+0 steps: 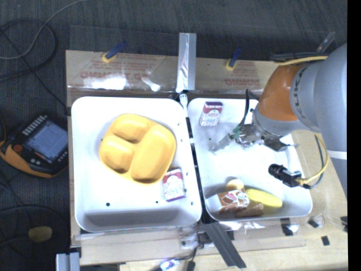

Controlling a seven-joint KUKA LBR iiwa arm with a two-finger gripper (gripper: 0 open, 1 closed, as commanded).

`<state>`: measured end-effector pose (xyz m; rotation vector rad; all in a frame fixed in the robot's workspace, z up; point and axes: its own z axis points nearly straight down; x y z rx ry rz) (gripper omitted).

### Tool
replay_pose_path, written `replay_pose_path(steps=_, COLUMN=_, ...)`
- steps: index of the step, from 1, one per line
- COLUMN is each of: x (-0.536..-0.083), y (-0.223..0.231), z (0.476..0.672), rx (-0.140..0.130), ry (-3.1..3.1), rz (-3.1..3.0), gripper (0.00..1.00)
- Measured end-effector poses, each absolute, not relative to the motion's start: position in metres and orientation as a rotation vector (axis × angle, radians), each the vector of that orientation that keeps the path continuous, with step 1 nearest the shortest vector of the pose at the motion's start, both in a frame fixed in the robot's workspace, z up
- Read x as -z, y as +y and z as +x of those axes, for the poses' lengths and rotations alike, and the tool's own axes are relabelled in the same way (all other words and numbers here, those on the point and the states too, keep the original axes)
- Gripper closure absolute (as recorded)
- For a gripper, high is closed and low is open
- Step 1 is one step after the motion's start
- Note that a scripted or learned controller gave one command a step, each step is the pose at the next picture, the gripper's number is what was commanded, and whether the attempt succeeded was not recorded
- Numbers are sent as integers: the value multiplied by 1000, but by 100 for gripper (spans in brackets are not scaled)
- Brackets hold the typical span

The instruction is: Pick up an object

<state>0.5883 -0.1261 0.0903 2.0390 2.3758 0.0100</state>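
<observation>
Camera view: jaws (225,141) state unclear, over open right bin (299,157) floor; small carton (210,114) near far edge.

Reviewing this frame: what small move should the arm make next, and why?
Probably shift toward the small red-and-white carton at the right bin's far edge; the gripper hangs just beside it over bare floor, and that carton stands apart from other items.

— Place?
— Robotics lab — grey arm (316,89) with orange band, two white bins (84,208), taped cardboard bench (141,72).
— More?
— Left of the claw (225,143), well apart: teach pendant (39,145) on dark carpet (34,16), loose cables (34,38).
</observation>
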Motion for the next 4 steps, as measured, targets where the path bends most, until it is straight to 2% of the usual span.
replay_pose_path(steps=1, x=-93, y=-113, z=668, rx=3, ry=2478, rz=1929, gripper=0)
replay_pose_path(steps=2, x=-89, y=-122, z=668, rx=10, ry=2695, rz=1623, gripper=0)
replay_pose_path(steps=3, x=-101, y=-121, z=671, rx=4, ry=2685, rz=1612, gripper=100)
replay_pose_path(steps=4, x=-184, y=-71, z=669, rx=2, ry=2613, rz=1741, gripper=100)
